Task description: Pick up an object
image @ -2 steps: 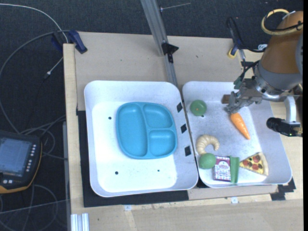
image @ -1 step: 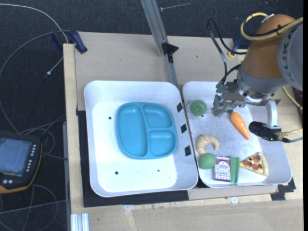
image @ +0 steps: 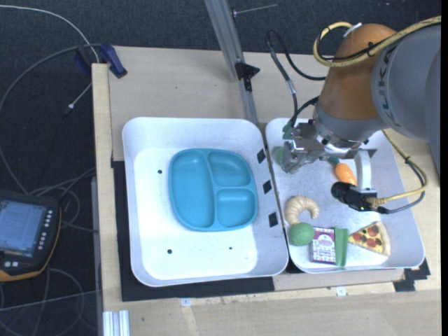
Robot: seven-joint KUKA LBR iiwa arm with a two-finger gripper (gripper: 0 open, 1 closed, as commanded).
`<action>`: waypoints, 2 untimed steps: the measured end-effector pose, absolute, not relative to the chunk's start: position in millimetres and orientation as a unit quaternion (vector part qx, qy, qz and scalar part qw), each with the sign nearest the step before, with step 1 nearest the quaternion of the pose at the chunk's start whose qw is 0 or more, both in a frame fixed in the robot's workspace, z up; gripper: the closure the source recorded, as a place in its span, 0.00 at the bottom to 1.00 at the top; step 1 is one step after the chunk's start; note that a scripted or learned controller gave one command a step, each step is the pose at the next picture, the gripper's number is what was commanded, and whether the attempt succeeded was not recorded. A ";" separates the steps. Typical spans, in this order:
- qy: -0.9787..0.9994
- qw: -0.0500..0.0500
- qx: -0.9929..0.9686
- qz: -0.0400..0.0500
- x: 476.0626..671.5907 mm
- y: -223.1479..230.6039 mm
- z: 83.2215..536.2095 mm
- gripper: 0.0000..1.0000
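Camera view: croissant [image: 302, 206] lies crosswise beside green ball [image: 302, 234].

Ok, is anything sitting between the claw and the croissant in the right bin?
Nothing visible blocks it. The claw sits near the right bin's upper left, and the croissant lies below it across bare bin floor. The green ball touches the croissant's far side, crowding a grasp from there.

Grey arm [image: 413, 75] from right, wrist bent downward.
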State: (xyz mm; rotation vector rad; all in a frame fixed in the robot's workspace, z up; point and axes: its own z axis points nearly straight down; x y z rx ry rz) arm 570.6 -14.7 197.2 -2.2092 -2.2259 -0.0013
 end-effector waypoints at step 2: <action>-0.710 0.000 -0.704 -0.002 561.1 88.1 220.5 1.00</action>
